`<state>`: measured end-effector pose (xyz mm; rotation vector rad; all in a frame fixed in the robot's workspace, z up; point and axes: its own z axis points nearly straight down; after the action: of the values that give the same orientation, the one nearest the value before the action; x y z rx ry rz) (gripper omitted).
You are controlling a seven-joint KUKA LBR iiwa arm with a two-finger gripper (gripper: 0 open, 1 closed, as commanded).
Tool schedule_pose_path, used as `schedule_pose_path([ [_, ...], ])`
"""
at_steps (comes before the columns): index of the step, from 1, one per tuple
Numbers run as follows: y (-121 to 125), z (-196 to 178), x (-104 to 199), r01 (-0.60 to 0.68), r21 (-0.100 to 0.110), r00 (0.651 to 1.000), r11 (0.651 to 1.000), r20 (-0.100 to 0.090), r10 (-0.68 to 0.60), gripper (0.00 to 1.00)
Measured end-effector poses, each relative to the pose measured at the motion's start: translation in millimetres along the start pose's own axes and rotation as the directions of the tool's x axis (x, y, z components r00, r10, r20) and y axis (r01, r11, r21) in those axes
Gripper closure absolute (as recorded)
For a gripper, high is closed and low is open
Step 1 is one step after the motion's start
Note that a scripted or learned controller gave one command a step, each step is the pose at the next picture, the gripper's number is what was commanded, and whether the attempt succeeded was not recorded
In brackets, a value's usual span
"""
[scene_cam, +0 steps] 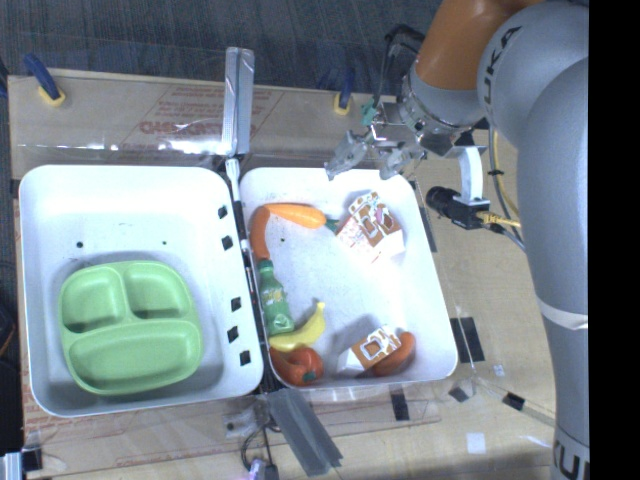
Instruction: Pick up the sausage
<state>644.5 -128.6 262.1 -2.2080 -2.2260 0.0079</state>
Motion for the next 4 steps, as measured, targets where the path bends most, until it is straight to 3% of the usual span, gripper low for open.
schedule_pose_path([
  [1, 3.1, -76.1, -82.6, -0.05, -0.004, 0.999, 0.999, 0.0, 0.05, 0.0],
  [2, 10.9, -28.6, -75.8, -0.07, -0.001, 0.998, 0.998, 0.0, 0.07, 0.0],
  [3, -81.2, -19.7, -75.1, -0.081, -0.001, 0.997, 0.997, 0.0, 0.081, 0.0],
  [4, -119.4, 173.4, -73.6, -0.138, -0.001, 0.99, 0.99, -0.002, 0.138, 0.0],
])
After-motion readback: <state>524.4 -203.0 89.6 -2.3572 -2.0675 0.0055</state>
